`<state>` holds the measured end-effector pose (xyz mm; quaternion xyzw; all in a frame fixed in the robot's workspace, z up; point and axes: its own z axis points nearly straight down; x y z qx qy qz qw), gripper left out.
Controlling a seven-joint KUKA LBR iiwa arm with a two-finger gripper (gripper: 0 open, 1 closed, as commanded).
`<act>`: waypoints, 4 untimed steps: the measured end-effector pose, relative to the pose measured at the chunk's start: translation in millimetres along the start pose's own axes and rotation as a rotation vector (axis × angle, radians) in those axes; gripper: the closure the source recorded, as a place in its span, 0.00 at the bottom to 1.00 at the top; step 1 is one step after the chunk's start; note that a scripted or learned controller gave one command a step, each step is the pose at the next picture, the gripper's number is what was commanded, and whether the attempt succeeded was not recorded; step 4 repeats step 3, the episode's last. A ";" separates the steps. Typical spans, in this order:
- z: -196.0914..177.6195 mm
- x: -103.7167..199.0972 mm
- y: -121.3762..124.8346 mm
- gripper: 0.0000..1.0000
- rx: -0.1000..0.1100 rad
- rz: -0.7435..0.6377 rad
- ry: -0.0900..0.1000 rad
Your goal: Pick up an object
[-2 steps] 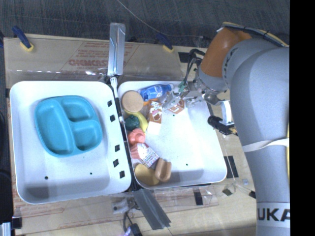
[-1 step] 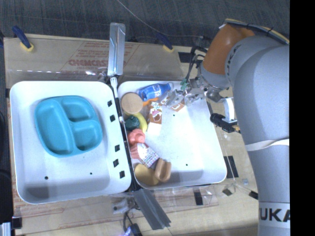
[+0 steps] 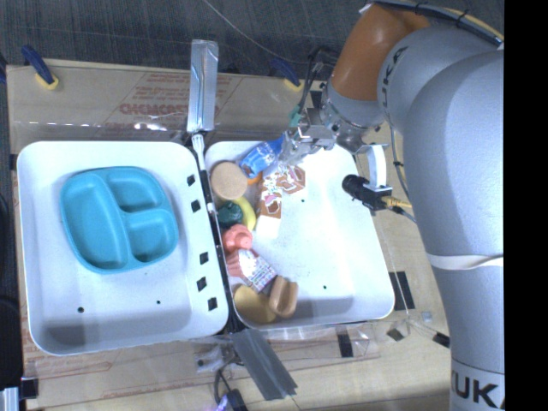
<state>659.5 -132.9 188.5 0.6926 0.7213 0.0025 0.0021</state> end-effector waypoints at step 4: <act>64.8 4.9 0.6 0.00 -0.025 -0.386 -0.018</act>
